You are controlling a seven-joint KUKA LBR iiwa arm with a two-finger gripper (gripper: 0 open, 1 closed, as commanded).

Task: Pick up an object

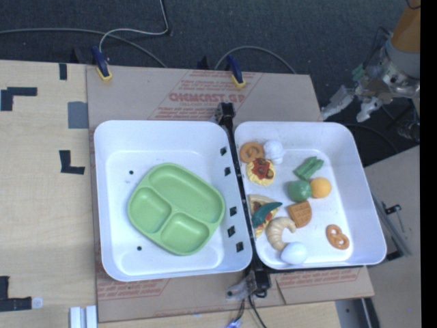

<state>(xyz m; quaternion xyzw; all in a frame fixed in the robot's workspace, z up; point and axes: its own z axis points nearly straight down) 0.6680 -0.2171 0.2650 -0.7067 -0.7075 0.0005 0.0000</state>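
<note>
The right bin [355, 156] holds several toy foods: a white ball [273, 149], a pizza-like piece [261, 172], a green pepper [308, 167], an orange [320, 187], a waffle piece [300, 214], a croissant [278, 231], a white egg [294, 253] and a pretzel [336, 237]. My gripper [349, 108] hangs outside that bin, above its far right corner and over the dark floor. Its two pale fingers are spread apart with nothing between them.
The left bin [109, 149] contains a green divided plate [176, 208]. A black divider with clips [235, 183] runs between the bins. Two blue-and-yellow clamps [102, 64] hold the cardboard at the far edge, with cables behind them.
</note>
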